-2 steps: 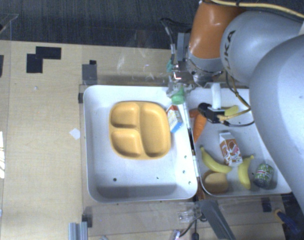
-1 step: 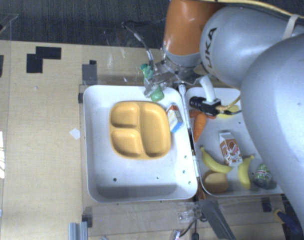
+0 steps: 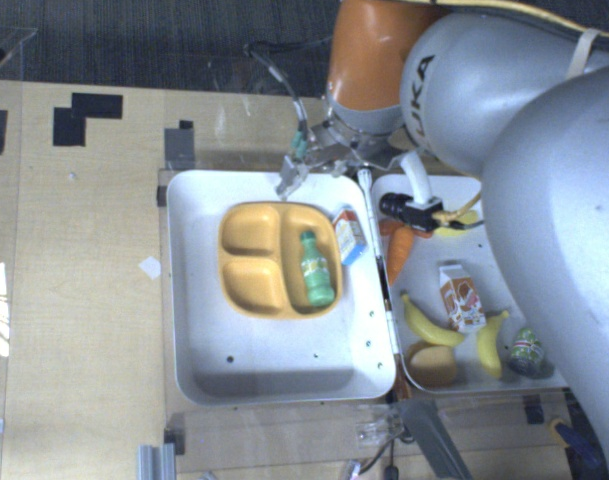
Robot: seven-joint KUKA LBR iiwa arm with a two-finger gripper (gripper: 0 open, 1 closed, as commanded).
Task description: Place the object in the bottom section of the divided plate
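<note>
Hovering gripper: the gripper [image 3: 306, 171] is over the top rim of the left bin [image 3: 184, 298], just above the divided plate [image 3: 254, 263]; its fingers look spread with nothing between them
Object: a green bottle [image 3: 316, 266] lies in the plate's long right section; which section is "bottom" I cannot say surely
Neighbour: a small carton [image 3: 348, 236] leans at the plate's right edge, touching it
Advice: lower straight, close across the bottle's narrow width, avoid the carton
Right bin: bananas [image 3: 431, 323] and a juice box [image 3: 461, 298] lie well apart
</note>
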